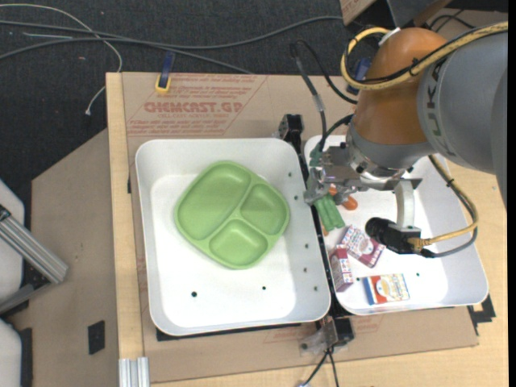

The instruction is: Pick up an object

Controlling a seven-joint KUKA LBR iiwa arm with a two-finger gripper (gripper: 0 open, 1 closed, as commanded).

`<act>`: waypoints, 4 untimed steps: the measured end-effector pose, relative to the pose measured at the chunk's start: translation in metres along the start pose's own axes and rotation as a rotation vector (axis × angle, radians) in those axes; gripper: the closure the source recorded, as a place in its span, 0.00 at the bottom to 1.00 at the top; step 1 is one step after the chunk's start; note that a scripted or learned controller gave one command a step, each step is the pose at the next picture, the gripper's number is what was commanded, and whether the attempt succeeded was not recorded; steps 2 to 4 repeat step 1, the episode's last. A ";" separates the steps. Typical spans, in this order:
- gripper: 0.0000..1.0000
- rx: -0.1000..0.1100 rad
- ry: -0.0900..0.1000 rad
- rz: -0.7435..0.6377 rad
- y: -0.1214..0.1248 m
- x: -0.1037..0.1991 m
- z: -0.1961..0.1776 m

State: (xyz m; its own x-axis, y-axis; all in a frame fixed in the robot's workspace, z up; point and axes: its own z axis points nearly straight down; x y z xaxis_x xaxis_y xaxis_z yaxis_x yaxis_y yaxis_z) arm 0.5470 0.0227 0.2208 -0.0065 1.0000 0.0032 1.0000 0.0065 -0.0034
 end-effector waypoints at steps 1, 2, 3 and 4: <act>1.00 0.001 -0.001 0.001 -0.007 0.048 0.006; 1.00 0.001 -0.001 0.001 -0.007 0.048 0.006; 1.00 0.001 -0.001 0.001 -0.007 0.048 0.006; 1.00 0.001 -0.001 0.001 -0.007 0.048 0.006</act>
